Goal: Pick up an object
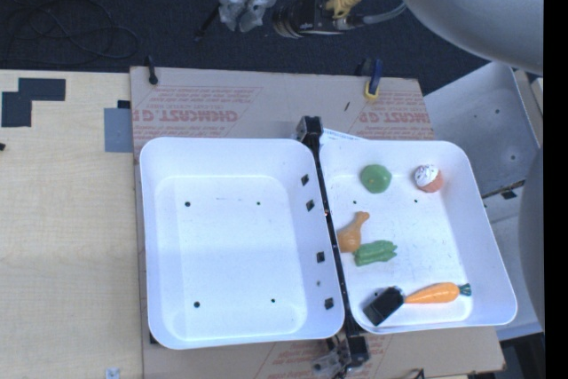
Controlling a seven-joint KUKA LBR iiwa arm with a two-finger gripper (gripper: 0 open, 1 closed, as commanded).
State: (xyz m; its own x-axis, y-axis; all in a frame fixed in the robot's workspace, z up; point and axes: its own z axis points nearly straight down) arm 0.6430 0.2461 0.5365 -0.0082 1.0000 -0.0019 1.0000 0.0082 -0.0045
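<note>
The right bin [484, 217] holds several small items: a round green piece [375, 178], a white and orange ball [428, 178], an orange drumstick-shaped toy [352, 232], a green pepper-like toy [375, 252], an orange carrot [433, 294] and a black block [384, 305]. My gripper [251, 6] hangs high at the back, beyond the cardboard sheet and well away from both bins. Its fingers are apart with nothing between them.
The left bin [164, 191] sits beside the right one, joined along a black divider [321, 226]. Both rest on a cardboard sheet [222, 106] on the wooden bench. A blue and yellow clamp [374, 80] grips the sheet's back edge. Cables lie on the dark floor behind.
</note>
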